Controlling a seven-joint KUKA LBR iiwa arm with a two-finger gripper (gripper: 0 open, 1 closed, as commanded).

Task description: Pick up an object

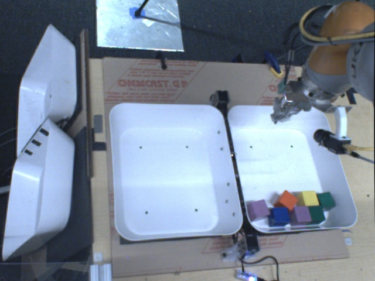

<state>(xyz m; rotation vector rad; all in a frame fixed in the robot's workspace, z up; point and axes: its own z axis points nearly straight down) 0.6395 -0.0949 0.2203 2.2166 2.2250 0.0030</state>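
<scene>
Several small coloured blocks lie clustered at the near edge of the right bin (pixel 328 157): a purple block (pixel 258 208), a blue block (pixel 279 216), an orange block (pixel 287 199), a yellow block (pixel 309 198), a second purple block (pixel 301 214) and a green block (pixel 326 201). My gripper (pixel 281 111) hangs over the far side of the right bin, well away from the blocks. Nothing shows between its fingers.
The left bin (pixel 170 168) lies beside the right one, with a black clamp (pixel 220 98) at their far junction. A shiny metal sheet (pixel 139 16) lies beyond the bench. White moulded covers (pixel 44 139) stand at the left. Cables trail near the right edge.
</scene>
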